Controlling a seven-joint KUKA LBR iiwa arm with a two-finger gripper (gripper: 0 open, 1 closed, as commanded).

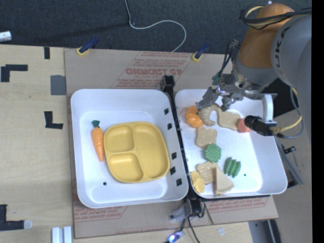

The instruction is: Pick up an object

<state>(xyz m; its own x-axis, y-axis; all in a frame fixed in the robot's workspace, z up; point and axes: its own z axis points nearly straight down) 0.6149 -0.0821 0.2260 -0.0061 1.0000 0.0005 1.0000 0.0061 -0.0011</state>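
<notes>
Over the right bin's (268, 184) back-left part hangs the gripper (215, 101), fingers apart, nothing between them. Just below: a curled beige piece (207, 116), an orange fruit (192, 118) beside it, bread slice (206, 136) nearer front. Left bin (83, 103) carries a yellow divided plate (136, 152) with a carrot (97, 142) along its left edge.

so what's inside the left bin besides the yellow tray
One toy carrot lies on the left bin's floor, beside the yellow divided tray, whose three compartments hold nothing. Anything under the tray is covered.
</notes>
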